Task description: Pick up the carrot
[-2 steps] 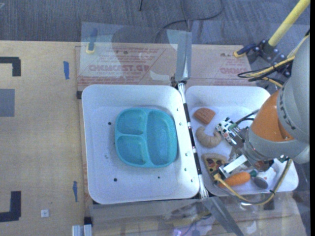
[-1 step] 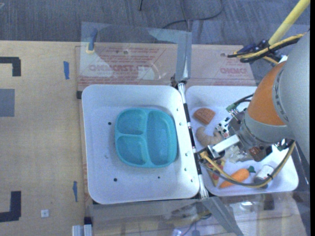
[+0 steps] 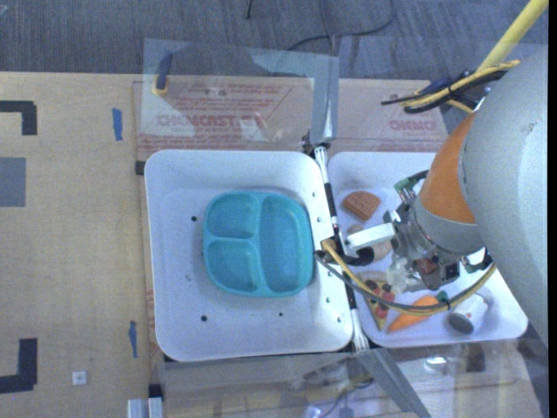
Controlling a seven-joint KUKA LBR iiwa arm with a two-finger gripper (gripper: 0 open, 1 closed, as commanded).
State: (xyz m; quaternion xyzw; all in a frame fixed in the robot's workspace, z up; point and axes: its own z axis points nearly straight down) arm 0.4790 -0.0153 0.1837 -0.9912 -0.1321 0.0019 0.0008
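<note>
The carrot [image 3: 411, 313] is a small orange piece lying near the front edge of the right bin [image 3: 505, 325]. A yellow cable crosses just above it. My gripper [image 3: 407, 273] hangs low inside the right bin, directly behind the carrot and slightly above it. The grey wrist and orange band cover much of the bin's right half. Nothing of the carrot shows between the gripper's parts; it rests on the bin floor.
A teal divided plate [image 3: 258, 243] sits in the middle of the left bin [image 3: 174, 190]. The right bin also holds a brown ridged biscuit-like piece [image 3: 361, 204] at the back, small dark bits [image 3: 376, 286] near the carrot, and a grey-white item [image 3: 461, 321] at front right.
</note>
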